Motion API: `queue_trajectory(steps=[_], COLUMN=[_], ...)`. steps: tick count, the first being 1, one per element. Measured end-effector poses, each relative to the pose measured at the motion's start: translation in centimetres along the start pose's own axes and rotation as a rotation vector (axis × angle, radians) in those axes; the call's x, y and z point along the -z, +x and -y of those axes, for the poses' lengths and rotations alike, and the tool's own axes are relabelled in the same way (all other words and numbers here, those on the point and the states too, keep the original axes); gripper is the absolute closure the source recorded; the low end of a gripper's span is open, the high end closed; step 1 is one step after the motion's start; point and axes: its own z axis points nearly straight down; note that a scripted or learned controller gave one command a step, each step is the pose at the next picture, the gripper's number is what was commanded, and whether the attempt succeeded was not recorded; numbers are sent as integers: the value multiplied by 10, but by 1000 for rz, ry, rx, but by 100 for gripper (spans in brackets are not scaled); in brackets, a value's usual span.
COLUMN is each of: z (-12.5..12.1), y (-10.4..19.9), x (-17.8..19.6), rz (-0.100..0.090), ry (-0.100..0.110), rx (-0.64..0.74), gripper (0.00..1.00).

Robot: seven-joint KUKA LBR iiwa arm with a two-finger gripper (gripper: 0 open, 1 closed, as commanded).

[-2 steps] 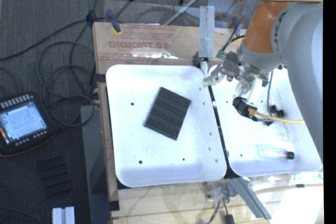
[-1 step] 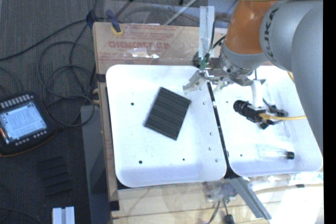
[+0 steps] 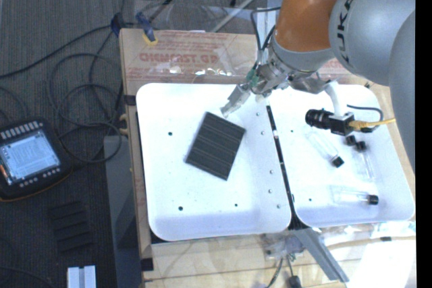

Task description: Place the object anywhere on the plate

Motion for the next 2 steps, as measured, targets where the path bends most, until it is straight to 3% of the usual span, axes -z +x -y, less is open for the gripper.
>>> queue_trajectory(steps=[1,2], z=[-52,-112], y=[36,126], x=[-49,-16], rz=[0,1], ry=[1,-4], rx=[105,867], gripper=[0,0])
